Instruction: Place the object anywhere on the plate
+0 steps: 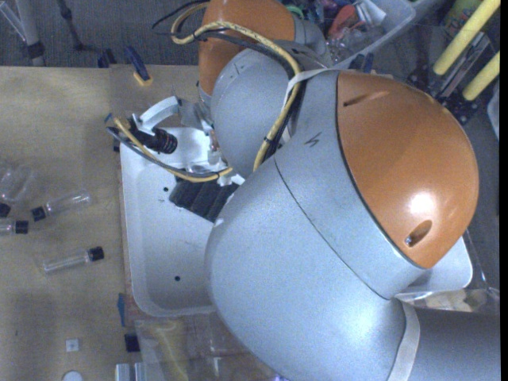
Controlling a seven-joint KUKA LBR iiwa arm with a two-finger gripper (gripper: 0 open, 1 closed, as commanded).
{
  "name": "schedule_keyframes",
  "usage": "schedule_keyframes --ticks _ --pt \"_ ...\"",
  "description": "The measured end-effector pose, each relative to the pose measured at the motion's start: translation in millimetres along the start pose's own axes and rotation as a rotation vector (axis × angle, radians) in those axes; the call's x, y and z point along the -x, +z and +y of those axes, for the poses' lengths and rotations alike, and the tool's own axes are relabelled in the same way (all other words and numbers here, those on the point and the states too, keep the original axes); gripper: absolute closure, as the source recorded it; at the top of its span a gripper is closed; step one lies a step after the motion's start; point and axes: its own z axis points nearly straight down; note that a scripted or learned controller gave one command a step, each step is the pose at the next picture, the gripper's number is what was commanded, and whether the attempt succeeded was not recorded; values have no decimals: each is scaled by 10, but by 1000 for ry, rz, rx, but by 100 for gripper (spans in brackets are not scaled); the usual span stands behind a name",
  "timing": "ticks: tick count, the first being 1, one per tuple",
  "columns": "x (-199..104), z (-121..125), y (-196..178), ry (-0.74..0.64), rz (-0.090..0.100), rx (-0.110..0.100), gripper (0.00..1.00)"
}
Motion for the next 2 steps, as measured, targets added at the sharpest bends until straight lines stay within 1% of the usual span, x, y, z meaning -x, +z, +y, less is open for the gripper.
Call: schedule_keyframes --ticks 1,2 --pt "856 -248 -681 -497 -9 -2 100" --pt "209 -104 -361 -290 -3 0 100"
